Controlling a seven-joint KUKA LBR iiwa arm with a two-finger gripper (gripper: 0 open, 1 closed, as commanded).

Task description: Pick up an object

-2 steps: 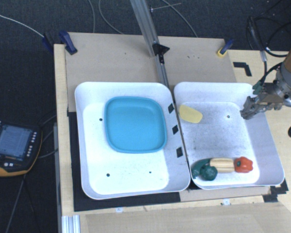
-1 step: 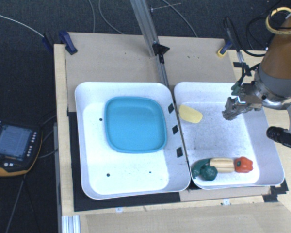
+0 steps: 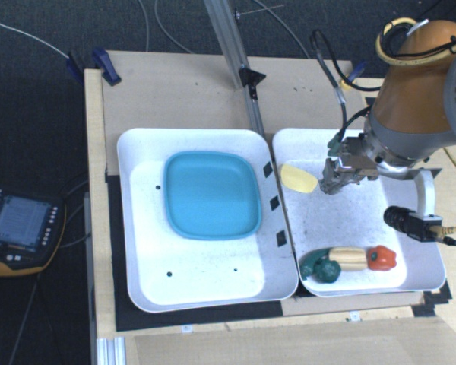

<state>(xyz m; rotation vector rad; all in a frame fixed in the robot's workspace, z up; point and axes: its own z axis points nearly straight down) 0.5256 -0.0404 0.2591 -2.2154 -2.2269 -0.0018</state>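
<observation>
yellow object [image 3: 298,178] in right bin [image 3: 410,280] (white), fingers [image 3: 328,186] beside it, state unclear, wooden bench [image 3: 182,90]

Overhead slanted view of both bins [image 3: 137,204]

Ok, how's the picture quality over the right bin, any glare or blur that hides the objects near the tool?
Camera view: lighting is even and soft, with no strong glare on the right bin. The yellow piece beside the tool looks pale and slightly washed out. The tool itself is dark and a little soft, so its detail is hard to read.
</observation>
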